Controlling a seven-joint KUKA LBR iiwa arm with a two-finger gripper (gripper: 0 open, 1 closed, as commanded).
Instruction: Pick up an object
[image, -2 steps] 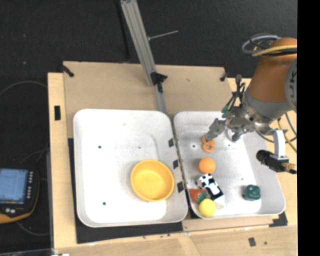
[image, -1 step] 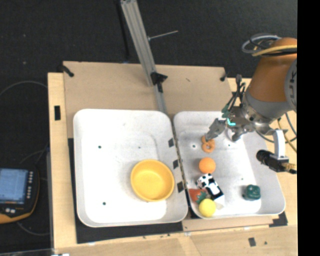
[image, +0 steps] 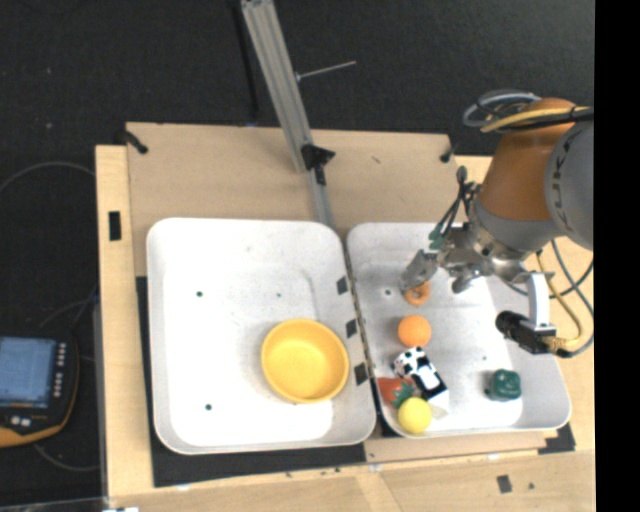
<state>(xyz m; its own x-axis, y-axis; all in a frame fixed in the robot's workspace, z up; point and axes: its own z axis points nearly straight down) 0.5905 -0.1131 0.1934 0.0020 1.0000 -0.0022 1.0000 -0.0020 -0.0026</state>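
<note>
My gripper hangs over the back part of the right bin, its two fingers spread apart and nothing between them. A small orange piece lies just below the left fingertip. Nearer the front lie an orange ball, a black-and-white toy, a red piece and a yellow ball. A dark green object sits at the bin's front right.
A yellow bowl stands in the left bin, close to the divider. A grey metal post rises behind the bins. A black cable fitting hangs from the arm over the right bin's right side.
</note>
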